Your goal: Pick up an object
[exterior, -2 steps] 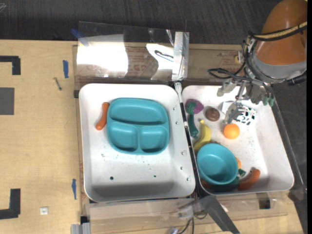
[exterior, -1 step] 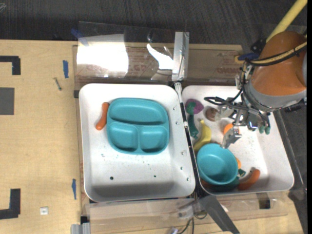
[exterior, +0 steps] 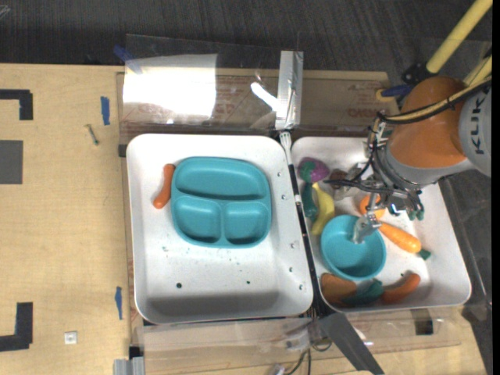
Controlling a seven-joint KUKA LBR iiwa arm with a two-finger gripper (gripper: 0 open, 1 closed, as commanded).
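My gripper (exterior: 367, 226) hangs low in the right bin (exterior: 451, 266), over the upper right rim of a teal bowl (exterior: 348, 258). An orange carrot (exterior: 403, 238) lies just to its right. To its left a yellow banana (exterior: 321, 206) rests against the bin wall, with a purple and green piece (exterior: 314, 168) behind it. A reddish sausage (exterior: 401, 287), a dark green piece (exterior: 369, 291) and a brown piece (exterior: 337, 287) lie along the front of the bin. Nothing is visibly held.
The left bin (exterior: 148, 287) bears a teal divided plate (exterior: 220, 201) and an orange sausage-shaped toy (exterior: 164, 186) by its left wall. The arm's orange band (exterior: 426, 127) stands above the right bin's far side. A clear plastic sheet (exterior: 211, 92) lies behind the bins.
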